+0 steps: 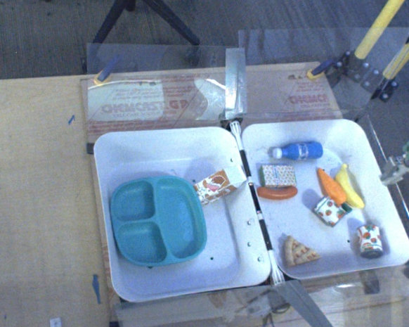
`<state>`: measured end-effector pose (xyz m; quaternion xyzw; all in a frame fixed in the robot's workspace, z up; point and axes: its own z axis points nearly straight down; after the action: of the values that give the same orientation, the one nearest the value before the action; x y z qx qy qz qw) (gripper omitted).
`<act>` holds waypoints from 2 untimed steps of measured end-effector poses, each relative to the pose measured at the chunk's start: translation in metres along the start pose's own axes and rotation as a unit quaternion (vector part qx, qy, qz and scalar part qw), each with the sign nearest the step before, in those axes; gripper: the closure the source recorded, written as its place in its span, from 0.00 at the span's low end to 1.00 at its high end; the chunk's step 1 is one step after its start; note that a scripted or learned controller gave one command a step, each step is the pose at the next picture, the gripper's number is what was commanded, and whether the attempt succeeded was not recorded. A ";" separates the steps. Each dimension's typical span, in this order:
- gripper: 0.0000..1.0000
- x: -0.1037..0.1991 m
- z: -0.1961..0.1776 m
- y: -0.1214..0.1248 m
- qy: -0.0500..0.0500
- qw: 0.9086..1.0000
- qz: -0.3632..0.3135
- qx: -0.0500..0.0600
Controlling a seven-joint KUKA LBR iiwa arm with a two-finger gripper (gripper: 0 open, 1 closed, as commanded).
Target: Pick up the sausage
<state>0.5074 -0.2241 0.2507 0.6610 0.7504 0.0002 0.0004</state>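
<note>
Gripper point(401, 168) at far rt edge of view, just outside rt rim of rt bin point(371, 135), little of it visible, pale grey and blurred. Open or closed: can't tell. Nothing seen held, no contact w/ any item visible. Sausage point(277, 192) lies well left of gripper, across the rt bin near its left wall, flat, long axis roughly left-right. Green box point(279, 175) just behind sausage, touching or nearly so; can't tell which. Blue bottle point(297, 151) on its side, left of gripper and further back, cap end pointing away from gripper. Nearest items to gripper: banana point(349, 186) and carrot point(330, 186), side by side and touching, a little left of it and slightly nearer the camera. Small carton point(329, 211) at carrot's near end. Can point(370, 241) upright, left of gripper and toward front of bin. Pizza slice point(298, 250) at front, further left, well apart from gripper. Left bin point(119, 148) farthest from gripper: teal plate point(157, 221) w/ three compartments, plus snack pack point(215, 186) tilted near the divider betw. bins, just left of sausage across the wall.
</note>
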 end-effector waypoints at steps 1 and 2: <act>1.00 -0.001 -0.010 0.001 -0.001 1.000 0.001 -0.002; 1.00 -0.002 -0.021 0.002 -0.003 1.000 0.001 -0.004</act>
<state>0.5094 -0.2256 0.2714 0.6616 0.7498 0.0012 0.0049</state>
